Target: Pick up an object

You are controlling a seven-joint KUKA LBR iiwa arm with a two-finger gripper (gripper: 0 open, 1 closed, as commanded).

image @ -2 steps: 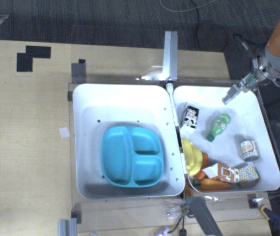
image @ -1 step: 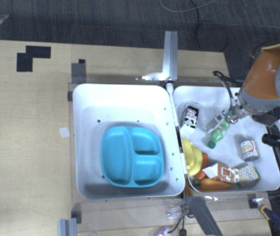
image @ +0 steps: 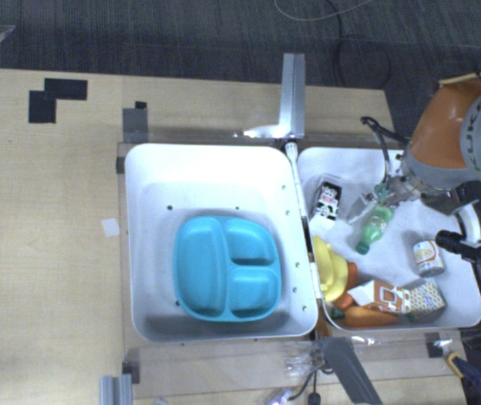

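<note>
Bench (image: pixel 46 251): pale wood, bearing two shallow white bins side by side.
Left bin (image: pixel 148 226): holds a blue divided tray (image: pixel 227 267) near its front edge.
Right bin (image: pixel 464 306): holds a clutter of small things.
Arm (image: pixel 460 137): grey with an orange band, over the right bin's back right corner.
Gripper (image: pixel 390 188): low in the right bin near its back edge, just above the green bottle; grip state cannot be told.
Green bottle (image: pixel 373 226): lying tilted in the middle of the right bin.
Banana (image: pixel 332 270): against the right bin's left edge.
Carton (image: pixel 328 199): small, black and white, near the back left corner.
Can (image: pixel 428 257): small, toward the right edge.
Packets (image: pixel 401 298): along the front edge.
</note>
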